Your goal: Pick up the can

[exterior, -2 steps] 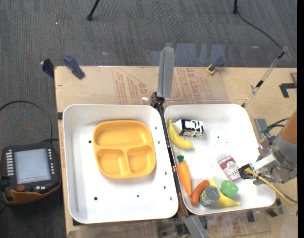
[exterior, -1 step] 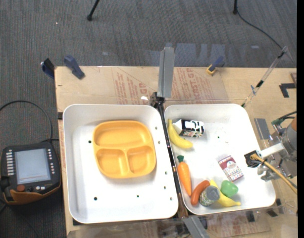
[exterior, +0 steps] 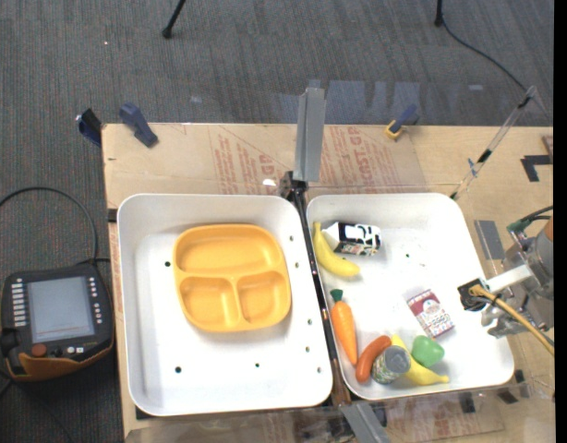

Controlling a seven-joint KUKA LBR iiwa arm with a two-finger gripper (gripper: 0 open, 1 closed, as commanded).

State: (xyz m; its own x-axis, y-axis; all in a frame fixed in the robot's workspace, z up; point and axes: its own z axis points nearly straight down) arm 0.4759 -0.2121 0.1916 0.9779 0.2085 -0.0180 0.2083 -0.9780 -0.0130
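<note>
The can (exterior: 391,365) stands near the front edge of the right bin (exterior: 450,212). It has a grey top and a green label. A red sausage-like toy (exterior: 370,357) touches its left side, and a small banana (exterior: 424,373) with a green fruit (exterior: 428,350) sits on its right. My gripper (exterior: 516,303) is at the right rim of the right bin, well to the right of the can and apart from it. Nothing from the bin is visible in it.
The right bin also holds a carrot (exterior: 344,328), a red box (exterior: 430,312), a larger banana (exterior: 333,256) and a black-and-white carton (exterior: 358,238). A yellow divided plate (exterior: 234,277) lies in the left bin (exterior: 140,340). A teach pendant (exterior: 54,314) sits left of the bench.
</note>
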